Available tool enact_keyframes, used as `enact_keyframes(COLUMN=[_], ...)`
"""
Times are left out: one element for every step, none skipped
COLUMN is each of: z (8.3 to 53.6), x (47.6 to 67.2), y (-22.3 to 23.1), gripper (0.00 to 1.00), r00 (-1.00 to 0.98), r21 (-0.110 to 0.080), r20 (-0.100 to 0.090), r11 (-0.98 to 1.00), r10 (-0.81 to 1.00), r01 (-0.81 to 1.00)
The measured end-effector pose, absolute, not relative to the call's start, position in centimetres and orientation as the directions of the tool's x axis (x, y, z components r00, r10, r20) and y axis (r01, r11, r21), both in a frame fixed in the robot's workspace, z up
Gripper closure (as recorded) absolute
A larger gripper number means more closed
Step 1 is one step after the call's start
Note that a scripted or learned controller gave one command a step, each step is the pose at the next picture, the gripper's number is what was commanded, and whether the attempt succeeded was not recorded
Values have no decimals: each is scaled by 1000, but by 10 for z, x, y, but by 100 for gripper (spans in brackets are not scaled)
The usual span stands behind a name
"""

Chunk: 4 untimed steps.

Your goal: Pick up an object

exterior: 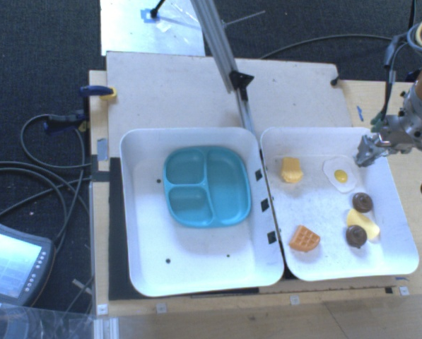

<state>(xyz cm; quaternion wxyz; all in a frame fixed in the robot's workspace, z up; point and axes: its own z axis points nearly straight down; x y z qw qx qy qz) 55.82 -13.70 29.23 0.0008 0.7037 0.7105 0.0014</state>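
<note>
The right bin [317, 203] holds several toy foods. A yellow cheese chunk [290, 169] lies near its far left, and a fried egg [340, 176] sits to the right of it. A waffle [305, 239] rests near the front. Two chocolate doughnuts [362, 203] [356, 236] flank a pale yellow piece [364, 223] at the right side. My gripper [366, 154] hangs over the bin's far right corner, just right of and above the egg, with nothing seen between its fingers.
The left bin [147, 253] holds a blue divided plate [206, 186]. A metal pole [218, 37] slants down to the seam between the bins. Cables and a teach pendant [9, 263] lie off the bench at left.
</note>
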Motion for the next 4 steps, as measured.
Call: enact_keyframes(z=[275, 262, 245, 239], x=[549, 539, 535, 520], y=[-81, -20, 35, 84], gripper=[100, 100, 100, 100], r00=[-11, -12, -12, -11], r21=[1, 0, 0, -1], r20=[2, 3, 3, 2], r11=[11, 12, 12, 11], r10=[1000, 1000, 1000, 1000], r01=[1000, 1000, 1000, 1000])
